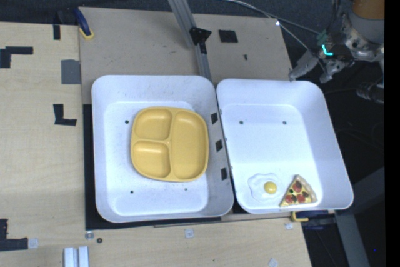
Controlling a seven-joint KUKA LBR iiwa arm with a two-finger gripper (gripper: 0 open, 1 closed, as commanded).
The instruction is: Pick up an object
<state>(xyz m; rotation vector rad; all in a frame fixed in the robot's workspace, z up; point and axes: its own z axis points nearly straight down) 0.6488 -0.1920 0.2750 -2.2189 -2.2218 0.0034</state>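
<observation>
Objects for picking lie in two shallow white bins set side by side on a pale wooden bench. The left bin [112, 97] holds a yellow plate [169, 144] with three compartments, lying flat near the middle of the bin floor. The right bin [281, 97] holds two small toy foods in its near right corner: a fried egg [265, 186], white with a yellow yolk, and just to its right a pizza slice [298, 192], triangular with red and dark toppings and a tan crust edge. The egg and the slice lie close together; whether they touch cannot be told. The slice sits close to the near wall of the bin.

The robot arm [369, 3] comes in at the far right corner of the scene, grey with an orange band above the wrist. Its gripper [314, 70] hangs beyond the far right corner of the right bin, above the dark floor beside the bench, well apart from the egg and the pizza slice. Its two fingers point down and to the left, and stand apart with a gap between them; nothing is seen between them. A small teal light [325, 50] glows on the wrist.

A slanted grey metal post [178, 3] rises from the far side of the bench between the bins. Thin cables [250, 6] trail across the dark floor behind. Black tape marks [62, 114] dot the wooden surface at left.
</observation>
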